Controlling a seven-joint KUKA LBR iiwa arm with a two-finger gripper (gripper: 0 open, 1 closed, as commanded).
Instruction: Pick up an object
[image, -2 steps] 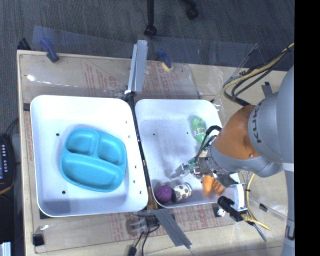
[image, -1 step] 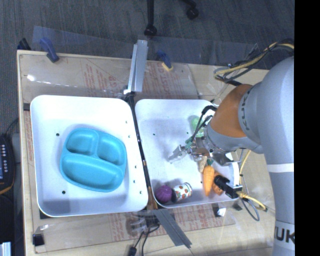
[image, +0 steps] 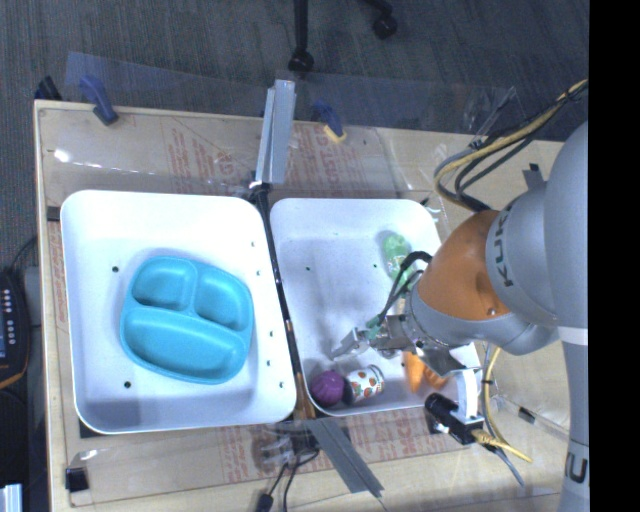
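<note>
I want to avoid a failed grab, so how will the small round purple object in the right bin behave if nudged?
The small round purple object looks ball-shaped, so it would probably roll. It sits in the right white bin's near corner beside a patterned cup-like object, which may stop it.

Tray (image: 187, 318) in left bin (image: 90, 215); ball (image: 327, 386), cup (image: 365, 383) — right bin's (image: 310, 225) near edge.

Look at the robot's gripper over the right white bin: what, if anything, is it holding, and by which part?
It cannot be told. The gripper hangs low in the right white bin, above the purple ball and small patterned cup, with nothing visibly held.
</note>
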